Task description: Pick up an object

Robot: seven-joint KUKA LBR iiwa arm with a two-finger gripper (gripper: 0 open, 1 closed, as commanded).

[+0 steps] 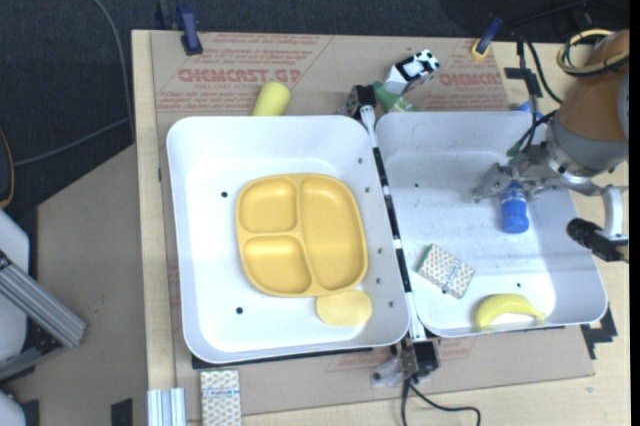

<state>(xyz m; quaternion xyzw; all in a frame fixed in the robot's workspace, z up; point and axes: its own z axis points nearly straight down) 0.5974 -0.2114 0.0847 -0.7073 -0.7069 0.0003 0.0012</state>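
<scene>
My gripper (515, 185) hangs low over the upper middle of the right bin (440, 149), at the end of the grey arm with its orange band. A small blue cylinder (514, 213) sits directly beneath it, partly covered by the gripper, and I cannot see whether they touch. Nearer the front of the same bin lie a patterned square packet (445, 270) and a yellow banana (509, 311). In the left bin (200, 214) are a yellow divided plate (300, 235) and a pale yellow round piece (344, 307) at its front edge.
Behind the bins on the cardboard lie a yellow object (271, 99) and a black-and-white toy (413, 70) with a green item beside it. Blue clamps (187, 28) hold the board's back edge. A patterned packet (220, 394) lies at the front left.
</scene>
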